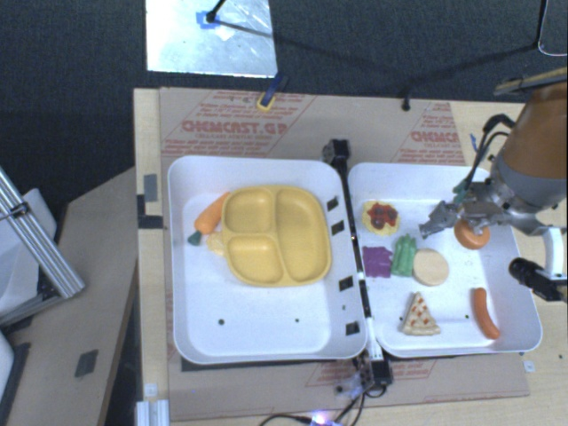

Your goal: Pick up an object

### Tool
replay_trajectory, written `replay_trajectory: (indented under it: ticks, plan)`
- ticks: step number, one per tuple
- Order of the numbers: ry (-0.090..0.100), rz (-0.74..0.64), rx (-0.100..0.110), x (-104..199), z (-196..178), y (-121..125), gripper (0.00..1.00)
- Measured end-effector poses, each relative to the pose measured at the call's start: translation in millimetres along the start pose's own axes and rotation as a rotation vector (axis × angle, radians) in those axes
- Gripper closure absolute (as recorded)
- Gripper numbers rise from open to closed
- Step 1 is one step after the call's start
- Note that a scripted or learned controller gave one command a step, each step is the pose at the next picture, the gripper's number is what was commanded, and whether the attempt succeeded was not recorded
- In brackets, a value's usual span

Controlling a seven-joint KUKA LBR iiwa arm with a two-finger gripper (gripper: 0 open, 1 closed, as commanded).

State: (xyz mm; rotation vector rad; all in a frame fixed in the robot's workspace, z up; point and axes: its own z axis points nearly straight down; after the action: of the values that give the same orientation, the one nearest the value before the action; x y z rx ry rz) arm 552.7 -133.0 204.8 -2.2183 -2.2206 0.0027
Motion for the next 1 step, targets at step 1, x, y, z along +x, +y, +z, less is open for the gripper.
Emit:
replay_trajectory:
  ticks: [1]
  plan:
    - [0.0,0.0,-0.001,1.6,42.3,-2.9,0.0]
